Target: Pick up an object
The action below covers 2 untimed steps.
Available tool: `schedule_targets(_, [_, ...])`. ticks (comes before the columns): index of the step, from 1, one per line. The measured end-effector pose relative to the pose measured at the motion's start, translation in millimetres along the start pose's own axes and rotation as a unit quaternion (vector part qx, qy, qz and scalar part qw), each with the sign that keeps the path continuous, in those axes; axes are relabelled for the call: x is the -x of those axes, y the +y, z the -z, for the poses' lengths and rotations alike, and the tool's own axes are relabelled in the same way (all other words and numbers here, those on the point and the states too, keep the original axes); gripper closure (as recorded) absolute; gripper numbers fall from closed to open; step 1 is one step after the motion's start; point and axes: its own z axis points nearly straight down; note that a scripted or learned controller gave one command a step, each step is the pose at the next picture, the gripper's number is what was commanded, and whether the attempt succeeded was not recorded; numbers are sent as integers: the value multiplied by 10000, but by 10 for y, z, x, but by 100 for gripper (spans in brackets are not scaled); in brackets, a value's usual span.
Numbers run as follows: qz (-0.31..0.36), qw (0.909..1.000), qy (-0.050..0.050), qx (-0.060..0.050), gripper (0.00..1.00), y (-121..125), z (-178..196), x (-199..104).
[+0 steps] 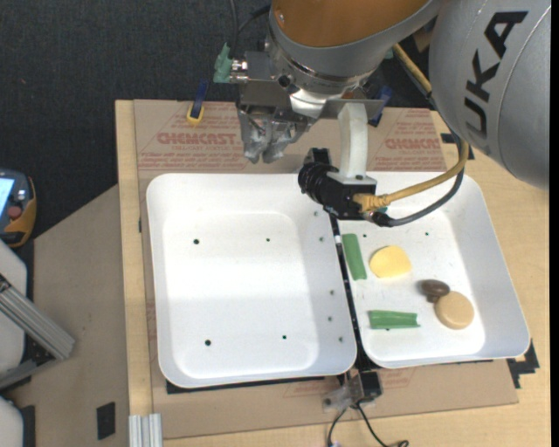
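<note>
- The hand (269, 140) hangs beyond the bins' far edge; I cannot tell its state.
- The yellow piece (389, 262) in the right bin (489, 262) looks light and smooth; pinch across its middle.

Grey arm (498, 79) — orange band (345, 22), yellow cable (428, 188)

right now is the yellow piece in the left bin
No, the yellow piece lies in the right bin, beside a green stick.

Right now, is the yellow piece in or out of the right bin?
In. The yellow piece lies flat on the right bin floor, beside a green strip.
</note>
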Motion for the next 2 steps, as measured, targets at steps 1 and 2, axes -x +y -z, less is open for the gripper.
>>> schedule_targets(1, [4, 9999, -54, -143, 100, 1, -1237, 8])
schedule_targets(2, [26, 10000, 2, -29, 100, -313, -344, -7])
